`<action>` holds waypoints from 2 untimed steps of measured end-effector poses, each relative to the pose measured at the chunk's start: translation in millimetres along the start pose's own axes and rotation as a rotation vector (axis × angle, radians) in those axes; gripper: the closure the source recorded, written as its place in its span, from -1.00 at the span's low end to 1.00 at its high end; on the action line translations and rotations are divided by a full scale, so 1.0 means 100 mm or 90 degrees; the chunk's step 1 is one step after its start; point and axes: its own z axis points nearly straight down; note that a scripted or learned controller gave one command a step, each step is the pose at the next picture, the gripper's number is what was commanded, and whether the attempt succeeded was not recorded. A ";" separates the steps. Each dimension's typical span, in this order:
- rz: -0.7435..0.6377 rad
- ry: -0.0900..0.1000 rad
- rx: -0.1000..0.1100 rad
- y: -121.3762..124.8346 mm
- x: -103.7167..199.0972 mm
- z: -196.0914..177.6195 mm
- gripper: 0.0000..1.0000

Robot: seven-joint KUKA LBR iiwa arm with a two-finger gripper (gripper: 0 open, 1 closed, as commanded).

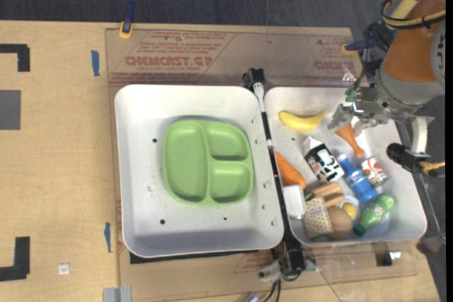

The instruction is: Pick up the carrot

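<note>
The fingers [342,114] stand apart, open, at the upper right of the frame, and nothing is pinched between them. The gripper [352,117] hangs over the upper part of the right bin [409,219] on the grey arm [410,64], which comes in from the right edge with its orange band above the wrist.

The left bin [134,173] holds a green divided plate [209,160] at its middle.

In the right bin, the carrot [348,139] lies directly below the gripper. Its upper end sits under the spread fingertips, between them as seen from above. Whether either finger touches it cannot be told. Its long axis runs on a diagonal from upper left to lower right, and the lower end points toward the blue bottle [359,180], just beside it.

A banana [301,121] lies to the left of the gripper, near the bin's upper wall. A second orange piece [289,170], wedge-shaped, rests against the bin's left wall, well apart from the carrot. A black-and-white carton [322,160] sits between the two. A green bottle [373,214] lies toward the lower right corner.
</note>
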 end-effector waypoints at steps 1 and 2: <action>0.308 -0.003 -0.007 -0.25 0.34 0.71 1.00; 0.202 0.001 -0.003 -0.51 0.88 -0.25 1.00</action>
